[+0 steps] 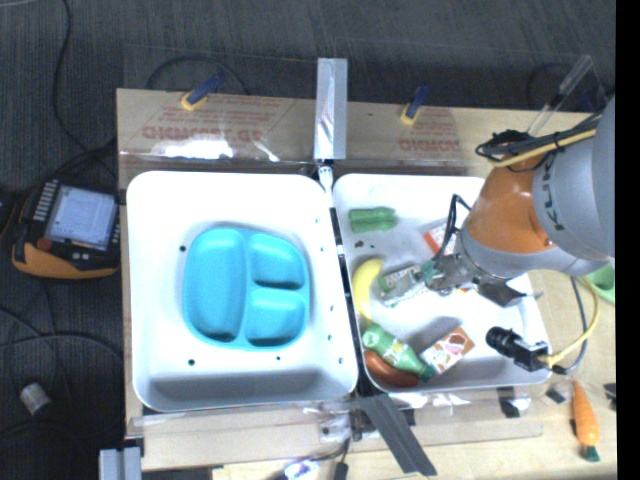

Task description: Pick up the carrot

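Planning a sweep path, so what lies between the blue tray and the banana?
Nothing loose. In the camera view, from the tray to the banana there is bare floor of the left bin, then its wall meeting the right bin.

Grey arm in from right, orange band near wrist, jaws low, pointing left.

A divided tray lies in the left bin; a banana lies in the right bin.
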